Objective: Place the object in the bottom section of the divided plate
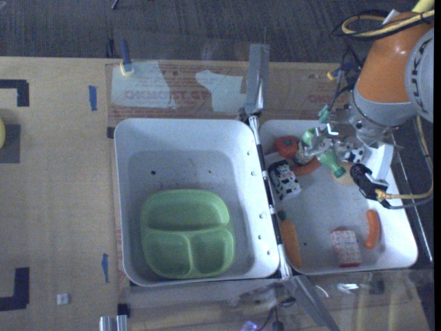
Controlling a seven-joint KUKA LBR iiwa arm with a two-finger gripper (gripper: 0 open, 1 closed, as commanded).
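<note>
A green divided plate (187, 208) lies in the left bin (131, 150), with one wide section at the back and two smaller ones at the front, all bare. My gripper (318, 143) hangs over the back of the right bin (400, 254), just above a cluster of toys. Beside it sit a red round toy (285, 145), an orange piece (307, 167) and a green piece (333, 164). The gripper partly covers this cluster, so I cannot make out whether anything is held.
A black-and-white cow-patterned toy (284, 179) lies by the right bin's left wall. An orange carrot (290, 243), a pink block (344, 246) and an orange sausage (373, 227) lie near its front. A cable (400, 197) trails over its right rim.
</note>
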